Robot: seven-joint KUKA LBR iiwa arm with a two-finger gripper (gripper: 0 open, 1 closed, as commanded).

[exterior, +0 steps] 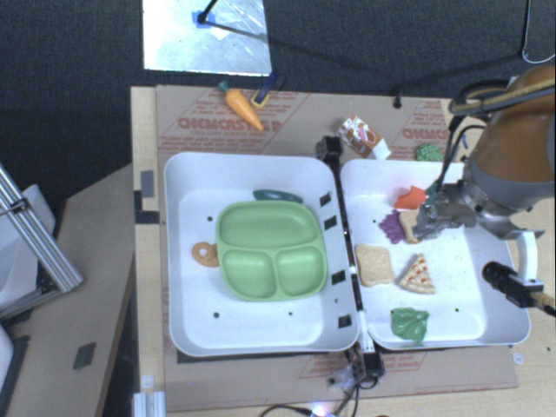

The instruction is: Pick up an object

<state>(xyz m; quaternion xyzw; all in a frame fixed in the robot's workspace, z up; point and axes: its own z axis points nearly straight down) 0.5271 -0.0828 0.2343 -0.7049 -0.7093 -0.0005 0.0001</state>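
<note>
My gripper [420, 225] hangs low in the right bin [452, 320], at the bin's middle. Its tip is right beside a purple grape bunch [393, 228] and just below an orange-red piece [410, 199]. A toast slice [374, 264] and a pizza slice [418, 274] lie just in front of it. A green leafy piece [409, 324] lies near the bin's front edge. The arm's grey body covers the bin's right rear part.
The left bin [187, 233] holds a green divided plate [269, 248], a small pretzel [205, 254] and a dark green item [278, 195] behind the plate. Behind the bins lie a carrot [243, 108], a small carton [363, 137] and a green broccoli piece [427, 153].
</note>
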